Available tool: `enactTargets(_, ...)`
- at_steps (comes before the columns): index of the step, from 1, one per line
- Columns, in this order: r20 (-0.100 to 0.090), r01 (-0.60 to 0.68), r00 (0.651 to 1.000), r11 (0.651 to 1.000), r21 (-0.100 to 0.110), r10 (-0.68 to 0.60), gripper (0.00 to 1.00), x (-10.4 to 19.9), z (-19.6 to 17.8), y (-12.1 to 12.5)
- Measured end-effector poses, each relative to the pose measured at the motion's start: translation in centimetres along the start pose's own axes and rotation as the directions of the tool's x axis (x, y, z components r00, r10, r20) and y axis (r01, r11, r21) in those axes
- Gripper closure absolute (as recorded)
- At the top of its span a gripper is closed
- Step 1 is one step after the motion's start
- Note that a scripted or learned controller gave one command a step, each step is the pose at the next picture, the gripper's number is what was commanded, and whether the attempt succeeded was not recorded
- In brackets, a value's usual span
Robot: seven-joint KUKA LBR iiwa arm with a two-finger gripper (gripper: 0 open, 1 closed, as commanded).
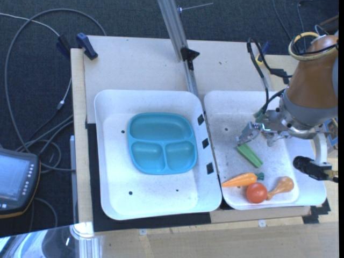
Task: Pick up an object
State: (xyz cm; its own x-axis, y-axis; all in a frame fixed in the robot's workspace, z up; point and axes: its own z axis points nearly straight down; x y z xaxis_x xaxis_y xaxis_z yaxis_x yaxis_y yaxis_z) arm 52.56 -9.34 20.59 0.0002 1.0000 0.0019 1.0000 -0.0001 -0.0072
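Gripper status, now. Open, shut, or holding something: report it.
Gripper: cannot be told. It sits low in the right bin, just above the green piece, with nothing visibly held.

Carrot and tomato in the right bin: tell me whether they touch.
Touching. The camera view shows the carrot lying against the top of the tomato, with no white bin floor between them.

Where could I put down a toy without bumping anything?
Bare floor lies in the left bin all around the blue plate, widest in front of it. The right bin is bare along its back. It is crowded in front, where the carrot, tomato, pear and green stick sit near the claw.
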Motion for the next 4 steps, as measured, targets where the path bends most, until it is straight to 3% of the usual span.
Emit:
enactTargets(1,-0.001,0.000,1.000,1.000,0.000,0.000,0.00,0.4,4.9,-0.9)
enactTargets(2,0.000,0.000,1.000,1.000,-0.009,0.000,1.00,0.4,3.5,-0.7)
enactTargets(3,0.003,0.002,1.000,1.000,-0.014,-0.002,1.00,0.8,-2.1,0.4)
enactTargets(4,0.001,0.000,1.000,1.000,-0.004,0.000,1.00,0.8,-0.8,0.4)
